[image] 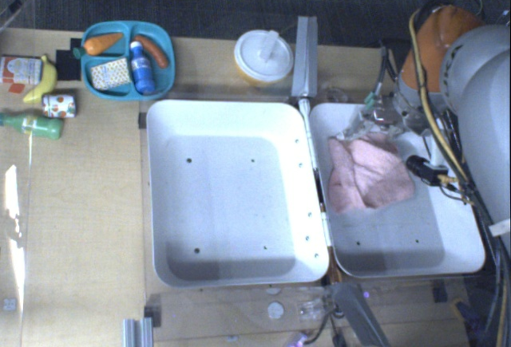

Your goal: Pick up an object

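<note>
**Pink cloth waits in the right bin**

A crumpled pink cloth [369, 176] lies in the upper-left part of the right bin [399, 246], near the divider. The gripper [382, 112] sits just above the cloth's top edge, at the bin's upper rim; its opening cannot be made out. A good grasp would likely descend onto a raised fold, not flat fabric. The left bin [227, 194] sits beside it.

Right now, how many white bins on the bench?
2. The left bin sits mid-bench; the right bin touches its right side and holds a pink cloth, under the arm.
</note>
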